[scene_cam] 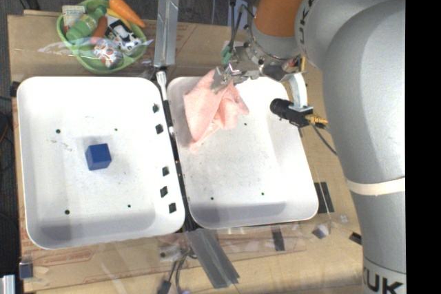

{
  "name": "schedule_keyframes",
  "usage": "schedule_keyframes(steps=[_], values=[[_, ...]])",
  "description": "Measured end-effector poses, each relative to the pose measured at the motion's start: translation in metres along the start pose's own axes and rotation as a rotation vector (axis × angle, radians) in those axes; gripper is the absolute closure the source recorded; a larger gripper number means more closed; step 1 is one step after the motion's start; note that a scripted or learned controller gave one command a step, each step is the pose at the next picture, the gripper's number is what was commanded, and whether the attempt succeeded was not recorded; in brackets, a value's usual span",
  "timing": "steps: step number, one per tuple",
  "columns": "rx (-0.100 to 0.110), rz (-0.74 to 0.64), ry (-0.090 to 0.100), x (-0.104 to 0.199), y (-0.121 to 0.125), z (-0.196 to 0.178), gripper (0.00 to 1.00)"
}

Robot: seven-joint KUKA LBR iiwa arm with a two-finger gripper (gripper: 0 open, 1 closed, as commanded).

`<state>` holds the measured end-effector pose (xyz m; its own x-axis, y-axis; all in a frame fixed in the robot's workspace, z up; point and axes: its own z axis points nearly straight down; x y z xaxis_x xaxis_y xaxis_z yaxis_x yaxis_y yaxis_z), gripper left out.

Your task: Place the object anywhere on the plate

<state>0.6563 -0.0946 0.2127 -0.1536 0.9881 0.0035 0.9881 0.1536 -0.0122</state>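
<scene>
One pink cloth pinched, dangling below gripper; carry step, plate unseen, needs locating before release.

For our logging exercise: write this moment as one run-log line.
gripper: shut on pink cloth | cloth: hanging over right bin | blue cube: left bin

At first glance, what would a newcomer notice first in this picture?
The big grey arm with its orange band fills the right side, its gripper pinching a pink cloth that hangs into the far part of the right bin. A small blue cube sits alone in the left bin, and a green bowl of toy food stands behind it.
</scene>
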Motion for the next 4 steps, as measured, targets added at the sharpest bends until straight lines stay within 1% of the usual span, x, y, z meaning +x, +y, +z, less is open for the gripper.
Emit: schedule_keyframes(steps=[1, 2, 3, 4], values=[[-0.006, -0.008, -0.003, 0.002, 0.001, -0.016, 1.00], [-0.003, -0.416, -0.003, 0.057, -0.016, -0.021, 1.00], [-0.002, -0.822, -0.005, 0.105, -0.032, -0.007, 1.00], [-0.002, -1.228, -0.006, 0.146, -0.044, 0.000, 1.00]])
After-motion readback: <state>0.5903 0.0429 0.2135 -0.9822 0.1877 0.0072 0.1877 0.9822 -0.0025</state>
